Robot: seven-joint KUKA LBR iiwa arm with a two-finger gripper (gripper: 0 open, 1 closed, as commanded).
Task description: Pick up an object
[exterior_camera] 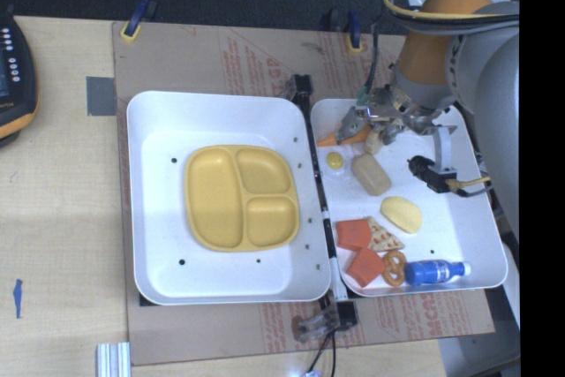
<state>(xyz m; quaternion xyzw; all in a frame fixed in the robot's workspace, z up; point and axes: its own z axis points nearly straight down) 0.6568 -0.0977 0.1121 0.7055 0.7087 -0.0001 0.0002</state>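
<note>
hovering hand [375,126] over carrot [342,137], right bin [477,216]

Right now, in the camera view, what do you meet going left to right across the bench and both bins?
Black and orange handset → yellow divided tray in the left bin → small yellow piece → beige bread roll → yellow oval piece → blue bottle.

- divided tray [243,196] sits in the left bin [154,124]
- right bin [490,252] holds the food bits; bottle [434,272] lies at its near edge, pretzel [394,267] just left of it
</note>
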